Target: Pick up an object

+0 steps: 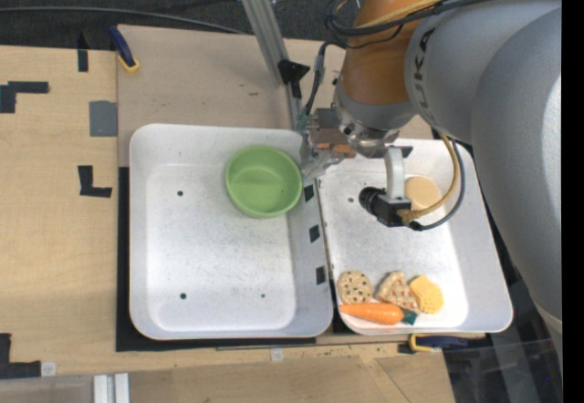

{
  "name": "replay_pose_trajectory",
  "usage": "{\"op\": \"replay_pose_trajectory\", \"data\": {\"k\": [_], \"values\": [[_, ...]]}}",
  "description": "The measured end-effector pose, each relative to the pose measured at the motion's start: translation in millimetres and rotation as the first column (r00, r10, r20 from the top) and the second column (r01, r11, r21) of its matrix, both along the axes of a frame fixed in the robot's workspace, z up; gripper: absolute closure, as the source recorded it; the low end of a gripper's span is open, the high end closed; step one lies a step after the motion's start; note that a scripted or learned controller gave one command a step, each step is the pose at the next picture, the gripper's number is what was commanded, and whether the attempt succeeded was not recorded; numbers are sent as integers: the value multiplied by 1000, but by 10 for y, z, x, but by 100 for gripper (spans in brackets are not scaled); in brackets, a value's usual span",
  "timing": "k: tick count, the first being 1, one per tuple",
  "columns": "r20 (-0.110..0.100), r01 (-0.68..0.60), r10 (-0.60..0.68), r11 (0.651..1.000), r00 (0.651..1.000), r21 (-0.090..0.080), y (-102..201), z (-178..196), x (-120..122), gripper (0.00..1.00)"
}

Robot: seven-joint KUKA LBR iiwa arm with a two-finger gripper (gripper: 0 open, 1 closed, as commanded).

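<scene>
Over the right bin [474, 301], near its far left corner, the hand [321, 148] hangs below the orange-banded wrist, close to the ridge where the two bins meet. Whether it is released or clenched I cannot tell. The nearest candidate is the green bowl [264, 180], upright in the left bin [155, 237] at its far right side, just beside the hand and to camera-left of it, across the ridge. Being round, it has no long axis to line up with. The small food pieces, a cracker [354, 286], a carrot [371, 313] and a yellow piece [427, 294], lie well apart from the hand at the right bin's near edge. Judging by this, a short shift left and a descent onto the bowl's rim looks most direct.
</scene>
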State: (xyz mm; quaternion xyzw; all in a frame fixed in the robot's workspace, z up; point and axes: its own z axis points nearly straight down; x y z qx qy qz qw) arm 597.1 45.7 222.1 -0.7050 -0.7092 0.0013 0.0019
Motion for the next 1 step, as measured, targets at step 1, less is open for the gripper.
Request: {"op": "replay_pose_trajectory", "data": {"k": [1], "values": [[1,-1,1,1000,1000,0,535,-38,-46,100]]}}
